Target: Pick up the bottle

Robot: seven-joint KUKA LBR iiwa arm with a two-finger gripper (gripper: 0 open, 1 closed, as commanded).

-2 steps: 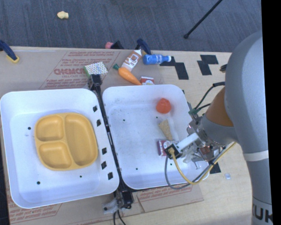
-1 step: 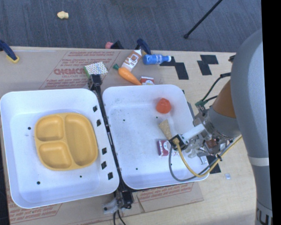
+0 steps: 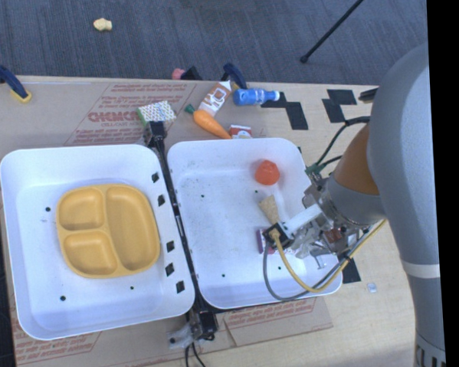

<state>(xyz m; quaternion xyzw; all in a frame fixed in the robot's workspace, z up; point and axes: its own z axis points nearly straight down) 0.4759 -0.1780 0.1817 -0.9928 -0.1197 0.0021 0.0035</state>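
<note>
Your left bin (image 3: pixel 17 228) holds a yellow divided tray (image 3: pixel 107 229). Your right bin (image 3: pixel 219 279) holds an orange ball (image 3: pixel 266 171), a tan thing (image 3: pixel 269 208) and a small purple thing (image 3: pixel 262 240). The gripper (image 3: pixel 313 247) hangs low over the right bin's near right corner; you cannot tell how far open it is or whether it holds anything. A blue bottle (image 3: pixel 252 97) and a white bottle (image 3: pixel 214 99) lie outside the bins on the cardboard (image 3: pixel 95 109) beyond the far rim, beside a carrot (image 3: pixel 209 124), well apart from the gripper.
</note>
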